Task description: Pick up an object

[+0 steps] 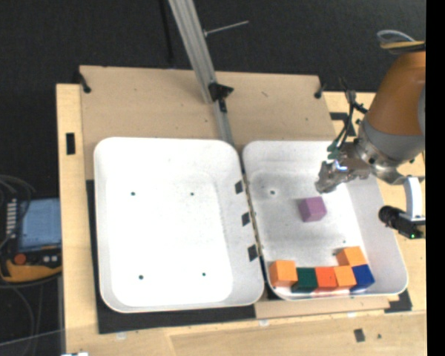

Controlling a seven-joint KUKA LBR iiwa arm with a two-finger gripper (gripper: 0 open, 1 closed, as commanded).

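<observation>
Your gripper (328,179) hovering over the right bin (282,162), just up-right of the purple block (311,209), finger state impossible to tell, coloured blocks (322,275) sitting along the near wall.

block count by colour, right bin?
Purple: 1
Orange: 4
Green: 1
Blue: 1
Total: 7, all in the right bin
</observation>
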